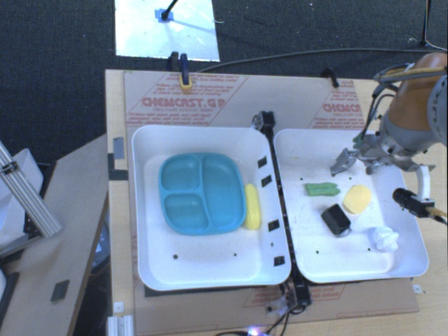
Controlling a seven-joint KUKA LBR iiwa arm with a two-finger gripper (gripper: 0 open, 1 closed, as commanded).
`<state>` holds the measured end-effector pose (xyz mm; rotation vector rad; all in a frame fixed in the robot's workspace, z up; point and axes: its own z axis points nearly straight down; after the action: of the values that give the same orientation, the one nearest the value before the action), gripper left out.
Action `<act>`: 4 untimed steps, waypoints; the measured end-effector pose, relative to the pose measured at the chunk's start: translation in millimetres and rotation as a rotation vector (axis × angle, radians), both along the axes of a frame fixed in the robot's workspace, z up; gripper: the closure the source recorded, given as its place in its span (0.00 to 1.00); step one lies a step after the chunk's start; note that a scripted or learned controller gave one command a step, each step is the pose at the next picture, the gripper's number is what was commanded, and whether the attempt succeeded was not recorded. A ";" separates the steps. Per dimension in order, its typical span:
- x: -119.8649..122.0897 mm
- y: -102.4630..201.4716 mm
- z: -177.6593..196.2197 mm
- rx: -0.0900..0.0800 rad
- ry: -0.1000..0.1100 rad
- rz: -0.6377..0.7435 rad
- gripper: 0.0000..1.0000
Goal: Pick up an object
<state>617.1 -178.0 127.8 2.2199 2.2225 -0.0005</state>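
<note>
Arm held over the right bin, nothing gripped.

The gripper (348, 161) is seen at the right bin's (301, 261) upper part; whether its fingers are open cannot be told. Below it are laid a green piece (322, 188), a yellow sponge (358, 199), a black block (336, 219) and a white wad (383, 239). A blue divided plate (197, 192) and a banana (252, 206) are kept in the left bin (161, 271).

Right bin (413, 261): four items cluster mid-floor — green piece (321, 188), yellow round piece (358, 199), black block (336, 219), white crumpled piece (383, 239); yellow and black nearly touch, tight gap. Open floor along left wall and front edge. Gripper (352, 159) hangs over back part, just behind green piece. Left bin (150, 271): blue divided tray (198, 191) fills centre, yellow banana-like piece (252, 206) against its right edge — front strip free
</note>
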 end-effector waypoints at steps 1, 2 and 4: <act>1.4 -0.3 13.2 -0.001 -0.005 0.001 1.00; 10.3 3.8 61.0 -0.001 -0.006 0.005 1.00; 3.4 -0.2 142.0 -0.001 -0.005 0.005 1.00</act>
<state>620.5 -178.2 269.8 2.2116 2.2247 0.0043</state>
